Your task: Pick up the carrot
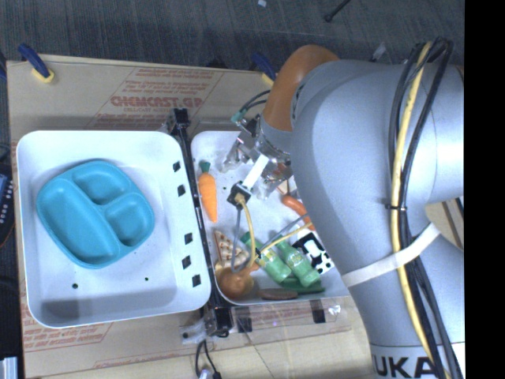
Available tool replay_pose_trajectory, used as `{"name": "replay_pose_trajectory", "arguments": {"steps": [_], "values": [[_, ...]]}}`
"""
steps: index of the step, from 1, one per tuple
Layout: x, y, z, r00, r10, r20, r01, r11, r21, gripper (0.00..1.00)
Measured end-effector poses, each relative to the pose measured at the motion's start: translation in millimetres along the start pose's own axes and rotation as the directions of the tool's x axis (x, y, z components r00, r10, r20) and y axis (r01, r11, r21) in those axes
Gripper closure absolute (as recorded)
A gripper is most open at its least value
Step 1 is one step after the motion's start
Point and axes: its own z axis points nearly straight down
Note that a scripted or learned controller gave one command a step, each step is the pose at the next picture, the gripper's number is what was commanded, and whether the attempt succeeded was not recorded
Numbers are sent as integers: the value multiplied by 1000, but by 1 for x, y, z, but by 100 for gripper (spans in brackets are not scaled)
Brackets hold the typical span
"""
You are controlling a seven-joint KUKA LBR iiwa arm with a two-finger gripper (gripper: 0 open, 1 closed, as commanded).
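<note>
Carrot (208,196) is bright orange with a little green top, sitting in a white bin (207,144), and the other white bin (47,290) has a sky-blue divided plate (95,212). The arm (371,172) is plain grey with an orange band (296,73) and yellow cables (406,117), plus there's a green toy (286,268) beside a black-and-white checker tag (313,253).

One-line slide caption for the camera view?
Claw hovers beside the carrot in the right bin; blue plate sits in the left bin.

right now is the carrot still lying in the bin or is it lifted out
Lying in the bin. The carrot rests flat on the floor of the right bin, along its left wall, with the gripper beside it, not around it.
</note>
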Motion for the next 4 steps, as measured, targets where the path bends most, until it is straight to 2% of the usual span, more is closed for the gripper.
{"name": "replay_pose_trajectory", "arguments": {"steps": [1, 2, 3, 4], "values": [[2, -2, -10, 1000, -14, 1, 14, 1000, 7, 100], [3, -2, -10, 1000, -15, 1, 15, 1000, 8, 0], [-17, -22, 1, 999, 32, 6, -32, 999, 3, 0], [-16, -23, -9, 1000, 24, 7, -24, 1000, 10, 100]]}}
